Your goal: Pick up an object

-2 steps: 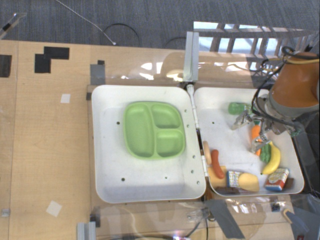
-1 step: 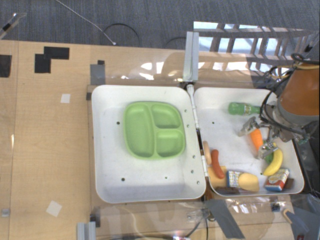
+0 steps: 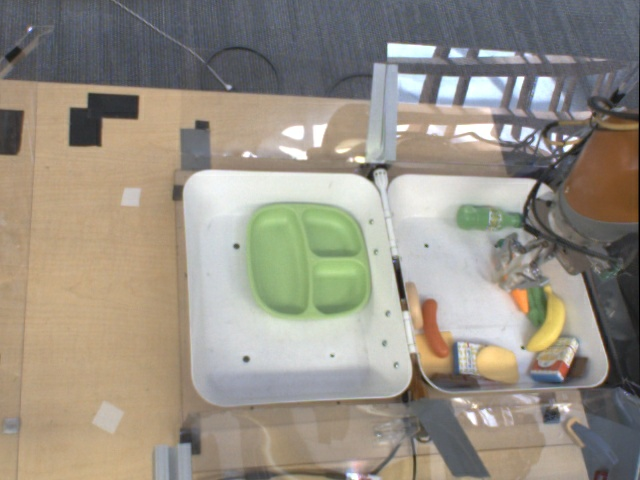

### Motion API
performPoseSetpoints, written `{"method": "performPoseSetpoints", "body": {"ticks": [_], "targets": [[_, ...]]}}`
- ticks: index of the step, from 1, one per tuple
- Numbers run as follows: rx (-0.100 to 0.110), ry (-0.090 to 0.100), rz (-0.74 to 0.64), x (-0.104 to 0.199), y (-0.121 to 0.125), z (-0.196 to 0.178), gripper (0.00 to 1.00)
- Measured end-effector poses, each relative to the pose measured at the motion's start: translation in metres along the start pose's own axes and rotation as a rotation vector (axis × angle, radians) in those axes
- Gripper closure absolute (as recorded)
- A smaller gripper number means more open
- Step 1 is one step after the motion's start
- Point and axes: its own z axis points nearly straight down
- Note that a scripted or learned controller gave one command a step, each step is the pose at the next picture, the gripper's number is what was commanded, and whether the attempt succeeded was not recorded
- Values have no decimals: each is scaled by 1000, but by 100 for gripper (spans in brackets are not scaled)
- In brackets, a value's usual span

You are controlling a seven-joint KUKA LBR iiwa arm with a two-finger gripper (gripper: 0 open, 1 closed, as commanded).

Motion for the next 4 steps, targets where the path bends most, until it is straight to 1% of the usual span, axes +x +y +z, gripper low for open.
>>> {"method": "performPoseSetpoints", "body": {"ticks": [1, 2, 3, 4], "targets": [[-1, 1, 1, 0, 0, 1, 0], [5, -8, 1, -3, -1, -13, 100], [4, -8, 1, -3, -1, -12, 0], [-9, 16, -18, -16, 9, 16, 0]]}}
